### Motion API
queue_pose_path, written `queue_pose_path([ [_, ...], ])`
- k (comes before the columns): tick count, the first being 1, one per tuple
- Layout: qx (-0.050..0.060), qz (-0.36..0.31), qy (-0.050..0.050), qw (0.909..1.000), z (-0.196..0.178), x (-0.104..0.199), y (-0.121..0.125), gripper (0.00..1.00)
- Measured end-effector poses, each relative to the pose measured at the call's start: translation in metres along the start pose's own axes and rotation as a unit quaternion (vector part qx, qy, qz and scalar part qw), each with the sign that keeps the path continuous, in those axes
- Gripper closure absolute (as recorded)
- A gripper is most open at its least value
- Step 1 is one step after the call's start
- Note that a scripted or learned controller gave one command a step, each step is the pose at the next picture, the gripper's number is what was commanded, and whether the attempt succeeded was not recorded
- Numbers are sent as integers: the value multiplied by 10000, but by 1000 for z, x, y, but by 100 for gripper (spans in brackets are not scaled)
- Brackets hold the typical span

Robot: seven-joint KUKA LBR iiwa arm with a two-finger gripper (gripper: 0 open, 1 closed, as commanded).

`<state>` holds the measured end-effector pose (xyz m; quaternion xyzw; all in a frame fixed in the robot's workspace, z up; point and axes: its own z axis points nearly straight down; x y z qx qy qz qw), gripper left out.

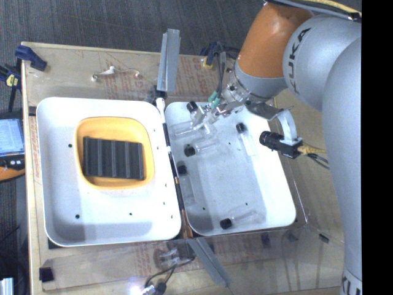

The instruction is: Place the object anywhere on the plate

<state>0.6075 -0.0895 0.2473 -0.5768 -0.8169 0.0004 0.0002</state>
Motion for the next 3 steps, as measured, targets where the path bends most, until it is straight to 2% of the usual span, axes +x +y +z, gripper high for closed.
queue_pose_path([
  [1, 17, -1064, 12, 9943, 57, 43, 10, 100],
  [2, 24, -2164, 17, 9763, 57, 75, 24, 100],
  [3, 22, -2163, 15, 9763, 57, 75, 24, 0],
])
